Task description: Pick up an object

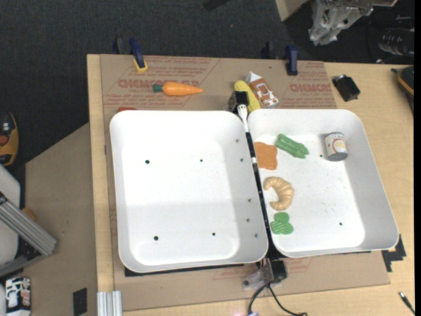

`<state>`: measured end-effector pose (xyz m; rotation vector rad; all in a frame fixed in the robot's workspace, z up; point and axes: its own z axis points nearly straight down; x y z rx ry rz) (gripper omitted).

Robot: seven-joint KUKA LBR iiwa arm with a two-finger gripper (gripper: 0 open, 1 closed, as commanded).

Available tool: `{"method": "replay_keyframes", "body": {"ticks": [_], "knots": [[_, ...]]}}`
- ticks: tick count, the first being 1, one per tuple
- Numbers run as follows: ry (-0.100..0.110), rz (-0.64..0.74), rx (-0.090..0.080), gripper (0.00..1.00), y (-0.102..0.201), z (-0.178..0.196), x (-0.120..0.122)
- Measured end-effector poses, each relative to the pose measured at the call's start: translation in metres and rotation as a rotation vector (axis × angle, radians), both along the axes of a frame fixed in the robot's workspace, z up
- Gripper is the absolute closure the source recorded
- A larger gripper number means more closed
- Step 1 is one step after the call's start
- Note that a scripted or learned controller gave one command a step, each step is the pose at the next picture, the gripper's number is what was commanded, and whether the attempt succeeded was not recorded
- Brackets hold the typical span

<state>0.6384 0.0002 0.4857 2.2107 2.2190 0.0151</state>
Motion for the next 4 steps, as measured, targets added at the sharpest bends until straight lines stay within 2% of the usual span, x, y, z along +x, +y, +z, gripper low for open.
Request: {"method": "replay_keyframes", "body": {"ticks": [1, 2, 3, 4], "knots": [[0.018, -0.019, -0.003, 1.00, -0.155, -0.037, -0.036], [0.001, -0.003, -0.003, 1.00, -0.131, 0.049, -0.098], [0.027, -0.005, 0.004, 1.00, -0.107, -0.062, -0.163], [-0.003, -0.002, -0.003, 1.00, -0.104, 0.057, -0.159]]}}
